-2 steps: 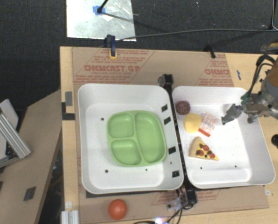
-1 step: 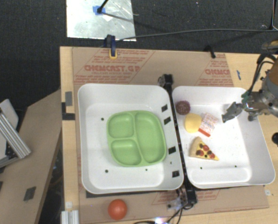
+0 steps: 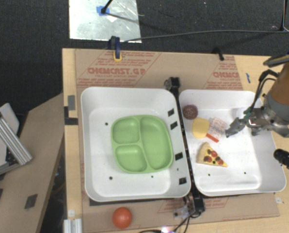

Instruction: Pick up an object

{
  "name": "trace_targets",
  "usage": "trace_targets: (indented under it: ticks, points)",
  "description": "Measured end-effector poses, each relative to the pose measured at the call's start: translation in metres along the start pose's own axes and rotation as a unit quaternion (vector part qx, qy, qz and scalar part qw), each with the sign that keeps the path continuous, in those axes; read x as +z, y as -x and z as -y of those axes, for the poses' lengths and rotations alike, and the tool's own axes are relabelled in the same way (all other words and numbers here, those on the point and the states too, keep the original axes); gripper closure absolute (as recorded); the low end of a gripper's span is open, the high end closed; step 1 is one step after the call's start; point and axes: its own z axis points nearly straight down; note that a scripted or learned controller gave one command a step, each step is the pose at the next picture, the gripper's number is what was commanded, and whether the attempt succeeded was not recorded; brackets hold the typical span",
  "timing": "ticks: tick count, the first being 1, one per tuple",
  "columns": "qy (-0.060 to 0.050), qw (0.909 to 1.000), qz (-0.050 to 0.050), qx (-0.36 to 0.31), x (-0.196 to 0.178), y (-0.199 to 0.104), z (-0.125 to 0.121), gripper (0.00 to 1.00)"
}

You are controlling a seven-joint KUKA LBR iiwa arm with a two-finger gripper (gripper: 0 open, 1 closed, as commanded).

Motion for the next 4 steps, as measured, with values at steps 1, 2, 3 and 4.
trace_targets:
  ticks: [1, 2, 3, 4]
  points:
    - [0.001, 1.0000, 0.000, 0.000, 0.059, -0.004, -0.006, 0.00]
    - [0.000, 1.0000, 0.000, 0.000, 0.100, -0.004, -0.007, 0.00]
    - [0.002, 1.0000, 0.000, 0.000, 0.088, -0.004, -0.007, 1.00]
    - [0.002, 1.0000, 0.001, 0.001, 0.028, -0.001, -0.001, 1.00]
